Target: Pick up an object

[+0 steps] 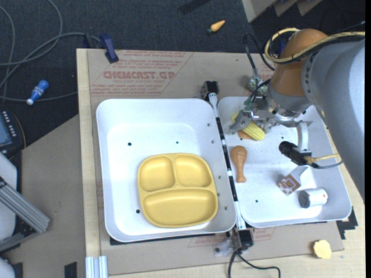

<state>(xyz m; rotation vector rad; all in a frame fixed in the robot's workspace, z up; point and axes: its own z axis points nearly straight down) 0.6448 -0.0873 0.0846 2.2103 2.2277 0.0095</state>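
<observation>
My gripper (pixel 244 120) is low in the upper left part of the right bin (pixel 272 210). A yellow corn-like toy (pixel 253 134) lies right under and beside it, partly hidden by the gripper; I cannot tell whether it is gripped. A tan drumstick toy (pixel 238 161) lies just below, near the bin's left wall. Toward the bin's lower right sit a small brown and white block (pixel 287 183) and a white cylinder (pixel 313 198).
The left bin (pixel 116 126) holds a yellow divided plate (pixel 176 189). The arm's grey body covers the right bin's upper right. Outside the bins, a yellow piece (pixel 322 248) lies on the bench and an orange piece (pixel 217 25) on the floor.
</observation>
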